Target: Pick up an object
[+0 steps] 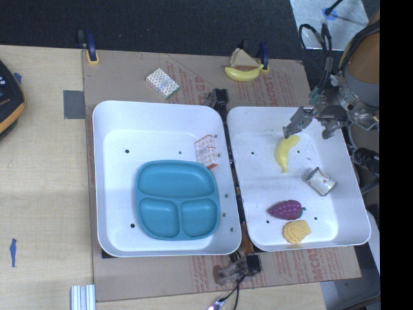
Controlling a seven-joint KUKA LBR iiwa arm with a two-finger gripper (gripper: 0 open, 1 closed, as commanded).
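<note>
- Banana (285,152), a small yellow toy piece, lies in the upper part of the right bin (345,173), curved, with its upper tip toward the gripper (312,123).
- We see the gripper directly above and just beside that upper tip; one dark finger (295,124) reaches down-left to it, the other (330,129) sits apart to the right. We judge the jaws spread, with nothing between them.
- We judge the banana light and rigid, probably smooth plastic, so it may slip or roll on its curve if pinched near a tip. The thick middle of the body, taken across its narrow width, looks the soundest hold.
- Other contents of the right bin: a small grey metallic block (320,181) near the banana's lower end but apart from it, a purple grape cluster (285,209) and a yellow corn piece (295,231) toward the near edge, these two just beside each other.
- The left bin (110,128) carries a blue divided tray (177,199) and a small red-and-white packet (206,150) at the tray's upper right.
- Outside the bins, on the bench, a second banana (242,72) and a patterned square packet (161,82) rest beyond the far rims.
- We consider the pick not yet made: the banana rests flat on the bin floor.
</note>
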